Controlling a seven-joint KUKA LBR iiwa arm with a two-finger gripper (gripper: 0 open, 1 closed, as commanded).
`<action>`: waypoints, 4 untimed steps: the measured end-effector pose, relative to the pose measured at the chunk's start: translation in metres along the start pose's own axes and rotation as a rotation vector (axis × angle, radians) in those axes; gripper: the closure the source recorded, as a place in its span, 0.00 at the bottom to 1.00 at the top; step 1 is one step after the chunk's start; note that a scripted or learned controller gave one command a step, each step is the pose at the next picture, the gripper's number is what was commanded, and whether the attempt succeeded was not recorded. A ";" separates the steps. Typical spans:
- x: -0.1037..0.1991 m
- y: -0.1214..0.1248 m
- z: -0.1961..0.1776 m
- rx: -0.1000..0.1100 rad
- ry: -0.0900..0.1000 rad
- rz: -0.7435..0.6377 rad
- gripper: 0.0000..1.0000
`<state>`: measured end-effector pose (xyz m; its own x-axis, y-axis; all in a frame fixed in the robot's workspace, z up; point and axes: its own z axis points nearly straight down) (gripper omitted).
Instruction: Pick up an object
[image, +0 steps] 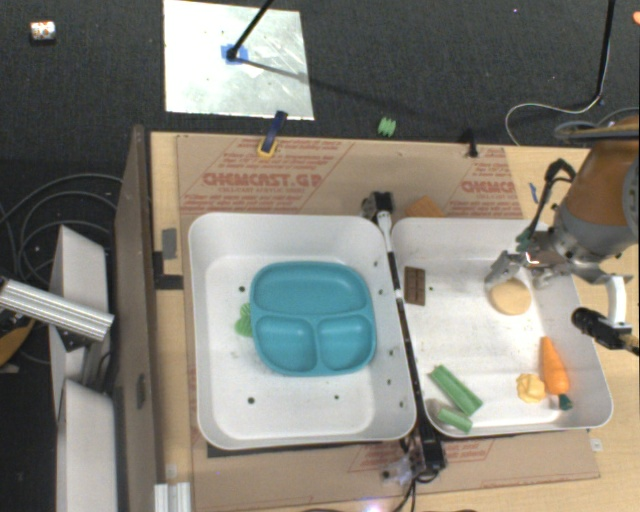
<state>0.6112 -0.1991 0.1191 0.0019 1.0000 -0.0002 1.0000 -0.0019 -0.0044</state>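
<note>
Right, your gripper (512, 272) hovers at the upper right of the frame, fingers spread apart over the round tan piece (511, 297) in the right bin (470, 240). Nothing's clamped yet. Come straight down and centre on it before closing. You've got open floor to its left; the bin's right wall sits close, with the carrot (554, 366) and yellow piece (530, 387) lower down.

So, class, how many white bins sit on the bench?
2. The left bin holds a blue divided plate; the right bin is beside it, sharing the middle edge. None seems hidden.
</note>
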 end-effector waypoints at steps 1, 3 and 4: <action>0.003 -0.031 -0.008 -0.003 0.000 -0.002 0.00; -0.006 0.016 0.023 -0.011 0.000 -0.009 1.00; 0.030 -0.022 0.036 -0.002 0.002 -0.006 1.00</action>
<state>0.5890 -0.1688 0.0835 -0.0045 1.0000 0.0018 1.0000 0.0045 -0.0028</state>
